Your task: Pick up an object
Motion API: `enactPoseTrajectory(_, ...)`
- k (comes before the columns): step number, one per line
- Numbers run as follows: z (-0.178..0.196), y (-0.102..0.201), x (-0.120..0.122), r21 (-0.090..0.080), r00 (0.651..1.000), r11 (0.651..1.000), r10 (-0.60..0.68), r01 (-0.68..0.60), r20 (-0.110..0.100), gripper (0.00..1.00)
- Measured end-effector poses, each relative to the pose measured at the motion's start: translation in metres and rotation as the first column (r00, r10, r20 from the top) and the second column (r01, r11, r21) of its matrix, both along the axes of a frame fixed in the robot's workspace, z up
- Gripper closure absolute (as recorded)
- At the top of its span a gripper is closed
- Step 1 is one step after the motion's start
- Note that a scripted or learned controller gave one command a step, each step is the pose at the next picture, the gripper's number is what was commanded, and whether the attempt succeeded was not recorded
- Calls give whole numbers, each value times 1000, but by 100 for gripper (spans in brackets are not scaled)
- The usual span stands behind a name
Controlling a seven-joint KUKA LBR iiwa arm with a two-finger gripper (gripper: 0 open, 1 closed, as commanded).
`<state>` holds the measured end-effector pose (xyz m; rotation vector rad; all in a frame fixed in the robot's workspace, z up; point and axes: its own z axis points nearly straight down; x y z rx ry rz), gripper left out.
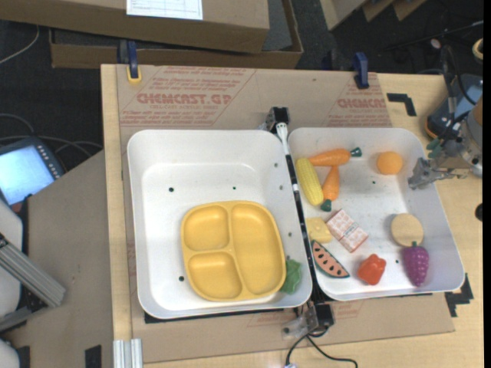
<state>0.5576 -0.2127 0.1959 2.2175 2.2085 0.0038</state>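
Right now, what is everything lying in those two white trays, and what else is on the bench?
Left bin: one, white, left side of the bench.
Right bin: one, white, right side.
Divided plate: one, yellow, in the left bin.
Leafy green piece: one, green, at the plate's right edge.
Carrots: two, orange; one near the right bin's top, one just below.
Corn: one, yellow, right bin's left side.
Orange: one, orange, upper right.
Box: one, pink and white, middle.
Watermelon slice: one, red, lower left.
Pepper: one, red, bottom.
Round tan piece: one, right side.
Grapes: one bunch, purple, lower right.
Gripper: one, grey, over the right bin's right rim.
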Motion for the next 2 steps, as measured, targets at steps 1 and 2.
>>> enactPoseTrajectory(1,-38,85,-27,13,1000,1000,10,-10,-17,100)
enactPoseTrajectory(2,-36,79,-26,8,1000,1000,4,-4,-11,0)
